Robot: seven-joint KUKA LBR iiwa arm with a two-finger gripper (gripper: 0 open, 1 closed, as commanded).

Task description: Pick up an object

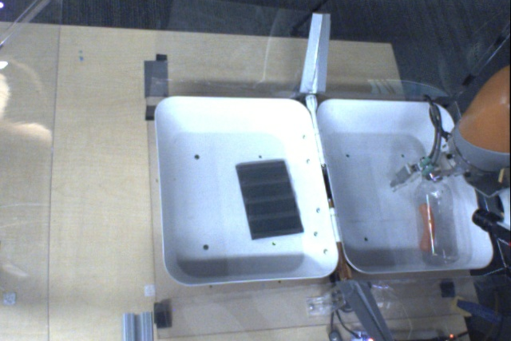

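A dark ribbed rectangular pad (270, 199) lies flat in the middle of the left bin (180, 172). In the right bin (359, 140), a clear tube-like object with an orange strip inside (435, 224) lies near the right wall, pointing toward the front. My gripper (413, 172) hangs over the right bin's right half, just above the far end of the clear object. The grey arm with its orange band (487, 124) reaches in from the right edge. Whether the gripper touches the clear object is hard to tell.
A metal post (317, 52) stands at the back where the two bins meet. Clamps and cables (359, 311) sit at the front edge between the bins. Bare wooden bench (80, 172) spreads to the left.
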